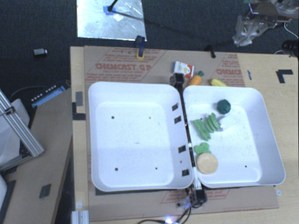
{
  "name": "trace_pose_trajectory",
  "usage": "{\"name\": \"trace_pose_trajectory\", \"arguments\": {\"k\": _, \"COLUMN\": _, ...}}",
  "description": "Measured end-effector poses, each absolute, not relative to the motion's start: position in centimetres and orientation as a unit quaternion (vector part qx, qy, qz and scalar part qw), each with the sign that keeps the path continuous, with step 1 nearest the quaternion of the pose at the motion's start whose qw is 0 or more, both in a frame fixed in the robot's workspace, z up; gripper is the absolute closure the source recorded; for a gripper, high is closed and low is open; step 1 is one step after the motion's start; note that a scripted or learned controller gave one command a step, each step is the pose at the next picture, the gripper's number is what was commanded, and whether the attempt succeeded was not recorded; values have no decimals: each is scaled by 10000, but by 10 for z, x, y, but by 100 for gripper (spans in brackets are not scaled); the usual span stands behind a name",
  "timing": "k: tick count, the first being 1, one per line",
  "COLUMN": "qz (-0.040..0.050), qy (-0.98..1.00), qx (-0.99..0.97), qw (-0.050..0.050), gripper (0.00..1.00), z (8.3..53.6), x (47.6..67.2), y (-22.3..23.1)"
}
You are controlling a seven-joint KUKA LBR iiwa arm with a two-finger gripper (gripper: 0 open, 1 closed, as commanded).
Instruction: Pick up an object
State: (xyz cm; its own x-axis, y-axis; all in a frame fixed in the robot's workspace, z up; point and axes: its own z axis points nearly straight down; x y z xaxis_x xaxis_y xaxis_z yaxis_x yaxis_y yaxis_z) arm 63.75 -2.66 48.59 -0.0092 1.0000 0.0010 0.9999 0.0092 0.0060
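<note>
On the desk, left of the right bin, sits the left bin. Inside the right bin lie a tan disc, green beans and a dark green ball. Above its far right corner hangs the gripper.

A robotics lab: two white bins sit clamped on a printed cardboard sheet over a bench, with aluminium framing at left and loose cables near.
</note>
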Motion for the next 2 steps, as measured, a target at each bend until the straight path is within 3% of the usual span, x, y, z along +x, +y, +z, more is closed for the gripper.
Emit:
{"name": "trace_pose_trajectory", "arguments": {"k": 1, "qz": 28, "qy": 7101, "qx": 7040, "qw": 27, "gripper": 100, "z": 519, "x": 670, "y": 9}}
{"name": "trace_pose_trajectory", "arguments": {"k": 2, "qz": 9, "qy": 7095, "qx": 7047, "qw": 4, "gripper": 100, "z": 536, "x": 627, "y": 52}}
